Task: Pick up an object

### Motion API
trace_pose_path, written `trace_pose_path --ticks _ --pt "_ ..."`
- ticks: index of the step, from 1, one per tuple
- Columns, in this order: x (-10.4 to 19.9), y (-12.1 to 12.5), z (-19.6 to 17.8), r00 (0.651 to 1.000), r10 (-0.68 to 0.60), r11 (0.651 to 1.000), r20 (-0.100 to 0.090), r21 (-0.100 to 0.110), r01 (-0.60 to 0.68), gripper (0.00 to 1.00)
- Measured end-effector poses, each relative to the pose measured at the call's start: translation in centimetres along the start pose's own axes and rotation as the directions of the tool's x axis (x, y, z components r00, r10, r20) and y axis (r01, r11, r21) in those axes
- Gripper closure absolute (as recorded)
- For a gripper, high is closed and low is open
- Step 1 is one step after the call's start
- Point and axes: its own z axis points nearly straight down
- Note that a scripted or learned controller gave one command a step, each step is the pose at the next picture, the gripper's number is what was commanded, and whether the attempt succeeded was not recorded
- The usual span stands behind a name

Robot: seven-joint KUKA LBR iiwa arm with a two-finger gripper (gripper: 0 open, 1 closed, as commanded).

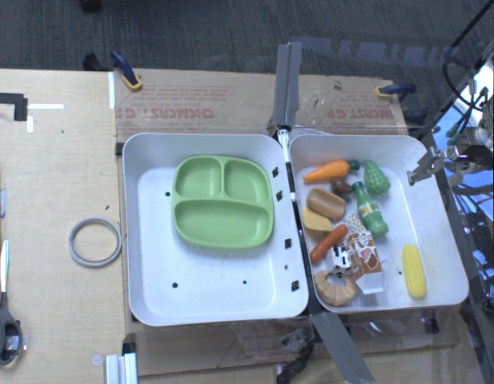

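Note:
The right bin (439,238) holds several toy foods. An orange carrot (327,170) lies at the top, beside a green leafy vegetable (376,178) and a green bottle (368,209). Below them are a bread roll (325,204), a yellow cheese wedge (315,221), a red-orange sausage (328,244), a printed carton (363,256) and a brown bagel (336,290). A yellow corn cob (413,271) lies alone at the lower right. My gripper (424,169) hangs over the bin's upper right rim, apart from all the items, with nothing seen in it.
The left bin (150,278) holds a green divided plate (224,201). A tape ring (94,241) and scissors (5,330) lie on the bench at the left. Clamps (126,70) pin cardboard behind the bins. Cables and blue gear crowd the right edge.

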Motion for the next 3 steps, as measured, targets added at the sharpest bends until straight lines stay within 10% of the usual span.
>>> trace_pose_path --ticks 1,2,3 --pt "1.5 6.8 11.4 0.974 0.227 0.974 0.001 0.000 -0.227 0.00" --pt "2.0 8.0 16.7 0.991 0.137 0.991 0.001 -0.001 -0.137 0.00" --pt "2.0 8.0 15.7 0.991 0.134 0.991 0.002 -0.002 -0.134 1.00"
